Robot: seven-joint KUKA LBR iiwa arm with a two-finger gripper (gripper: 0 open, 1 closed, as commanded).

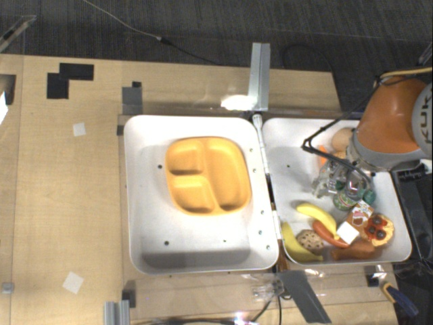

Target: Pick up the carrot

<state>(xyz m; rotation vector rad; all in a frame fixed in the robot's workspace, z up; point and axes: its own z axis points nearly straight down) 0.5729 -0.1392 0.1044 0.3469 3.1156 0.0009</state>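
1. Camera view — two white bins sit side by side on the wooden bench (61, 202). The left bin (145, 249) holds one yellow divided plate (205, 175), set slightly toward its far edge, with bare white floor all round it, widest along the near edge.

2. The right bin (287, 147) is crowded only at its near edge and near-right corner; its far-left part is bare floor.

3. The arm (396, 124) comes in over the right bin's right edge, its orange band above the far-right part of the bin. The jaws (338, 185) hang over the middle of that bin, amid metal parts and cable; I cannot tell how far they are parted, and nothing is seen held in them.

4. The carrot (323, 231) lies toward the near edge of the right bin, slanting, just beside and partly under a banana (316, 214) and touching a small white block (347, 233). It lies near the jaws, on their near side, and apart from them.

5. Count in the right bin — two bananas, the second (292, 244) against the near-left corner; one brown cookie (309, 240); one pizza slice with dark toppings (376, 227) at the near-right corner; one pale round thing (342, 139) by the far edge, partly hidden by the arm.
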